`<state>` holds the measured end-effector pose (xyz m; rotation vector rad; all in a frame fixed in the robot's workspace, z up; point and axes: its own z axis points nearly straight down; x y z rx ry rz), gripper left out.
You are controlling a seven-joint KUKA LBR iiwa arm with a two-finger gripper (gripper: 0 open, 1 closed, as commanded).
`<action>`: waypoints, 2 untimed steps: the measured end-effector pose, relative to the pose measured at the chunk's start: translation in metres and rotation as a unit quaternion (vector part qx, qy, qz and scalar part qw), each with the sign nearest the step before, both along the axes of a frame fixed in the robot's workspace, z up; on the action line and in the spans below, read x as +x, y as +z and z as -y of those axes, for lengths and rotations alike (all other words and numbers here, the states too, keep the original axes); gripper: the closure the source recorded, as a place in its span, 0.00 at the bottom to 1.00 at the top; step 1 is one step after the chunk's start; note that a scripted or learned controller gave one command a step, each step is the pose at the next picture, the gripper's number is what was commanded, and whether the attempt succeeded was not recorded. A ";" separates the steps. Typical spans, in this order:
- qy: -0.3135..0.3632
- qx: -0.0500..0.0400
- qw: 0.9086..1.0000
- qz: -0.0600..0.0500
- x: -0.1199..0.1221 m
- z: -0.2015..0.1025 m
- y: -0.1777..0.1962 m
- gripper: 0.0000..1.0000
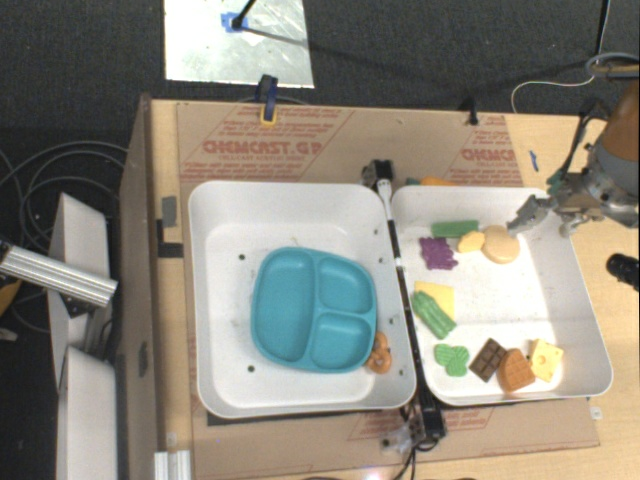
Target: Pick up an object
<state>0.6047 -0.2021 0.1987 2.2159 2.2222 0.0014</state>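
We see the grey two-finger pincer (541,215) over the right shallow white bin (585,313), beside the pale round bun-like toy (501,247), probably the target; fingers look spread apart, holding nothing.

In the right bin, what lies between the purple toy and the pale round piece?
In the camera view, a small yellow piece lies between the purple toy and the pale round piece, touching the round piece.
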 end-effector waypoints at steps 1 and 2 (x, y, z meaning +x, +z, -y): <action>0.002 0.001 1.000 -0.001 0.017 -0.079 -0.060 0.00; 0.002 -0.001 1.000 0.004 0.046 -0.113 -0.112 0.00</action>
